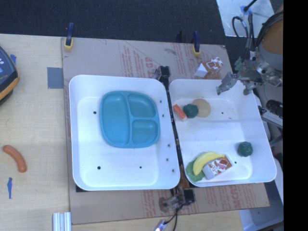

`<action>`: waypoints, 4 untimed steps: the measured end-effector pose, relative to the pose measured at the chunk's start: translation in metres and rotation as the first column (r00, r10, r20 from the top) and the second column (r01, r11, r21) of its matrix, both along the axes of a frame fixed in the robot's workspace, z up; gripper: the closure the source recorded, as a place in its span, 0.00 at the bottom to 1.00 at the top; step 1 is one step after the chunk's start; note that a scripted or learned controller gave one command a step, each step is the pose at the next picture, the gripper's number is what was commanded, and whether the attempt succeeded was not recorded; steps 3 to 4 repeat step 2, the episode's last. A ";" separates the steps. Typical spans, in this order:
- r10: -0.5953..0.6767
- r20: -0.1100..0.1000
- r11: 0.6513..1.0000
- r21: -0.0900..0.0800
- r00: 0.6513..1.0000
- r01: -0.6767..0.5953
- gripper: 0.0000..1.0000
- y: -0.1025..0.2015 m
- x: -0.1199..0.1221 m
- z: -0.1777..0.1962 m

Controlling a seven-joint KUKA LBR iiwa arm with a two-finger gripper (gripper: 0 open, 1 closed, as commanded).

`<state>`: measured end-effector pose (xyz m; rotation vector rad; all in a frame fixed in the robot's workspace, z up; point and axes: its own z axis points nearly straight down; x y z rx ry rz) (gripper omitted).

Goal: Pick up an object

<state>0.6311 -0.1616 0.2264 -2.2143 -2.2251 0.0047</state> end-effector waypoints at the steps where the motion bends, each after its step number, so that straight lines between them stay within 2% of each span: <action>1: 0.001 -0.004 1.000 0.001 1.000 -0.001 0.00 0.042 0.021 -0.137; 2: 0.003 -0.001 1.000 0.000 1.000 -0.003 1.00 0.041 0.023 -0.124; 4: 0.003 -0.001 1.000 0.000 1.000 -0.003 1.00 0.041 0.023 -0.124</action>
